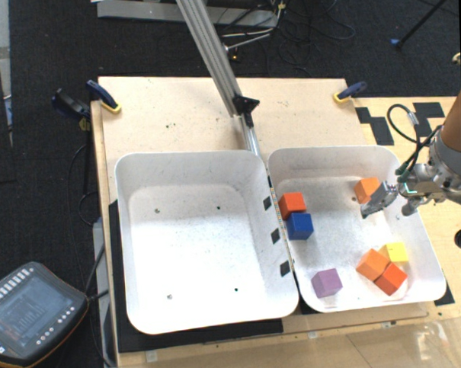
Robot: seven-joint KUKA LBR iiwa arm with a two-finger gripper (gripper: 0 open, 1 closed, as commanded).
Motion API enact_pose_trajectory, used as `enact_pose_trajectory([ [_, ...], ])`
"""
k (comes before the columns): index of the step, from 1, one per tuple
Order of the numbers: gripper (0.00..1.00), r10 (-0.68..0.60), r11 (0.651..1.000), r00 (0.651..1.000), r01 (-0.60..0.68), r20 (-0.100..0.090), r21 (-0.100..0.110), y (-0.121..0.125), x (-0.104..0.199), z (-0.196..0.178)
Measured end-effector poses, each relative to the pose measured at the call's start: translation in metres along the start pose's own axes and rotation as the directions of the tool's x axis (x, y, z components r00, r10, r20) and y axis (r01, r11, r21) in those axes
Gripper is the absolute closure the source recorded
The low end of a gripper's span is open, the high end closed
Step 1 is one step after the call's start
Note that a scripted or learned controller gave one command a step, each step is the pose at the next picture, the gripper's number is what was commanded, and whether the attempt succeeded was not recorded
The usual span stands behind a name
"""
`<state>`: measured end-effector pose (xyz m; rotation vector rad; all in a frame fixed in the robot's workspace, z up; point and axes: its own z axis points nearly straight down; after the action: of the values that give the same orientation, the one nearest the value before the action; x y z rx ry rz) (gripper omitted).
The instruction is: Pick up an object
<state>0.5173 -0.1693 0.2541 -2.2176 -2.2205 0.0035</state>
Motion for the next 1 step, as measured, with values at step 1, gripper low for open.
enact_pose_trajectory([
  [1,0.0,0.001,1.0,1.0,-0.001,0.001,-0.004,0.0007,-0.0001,-0.0021],
])
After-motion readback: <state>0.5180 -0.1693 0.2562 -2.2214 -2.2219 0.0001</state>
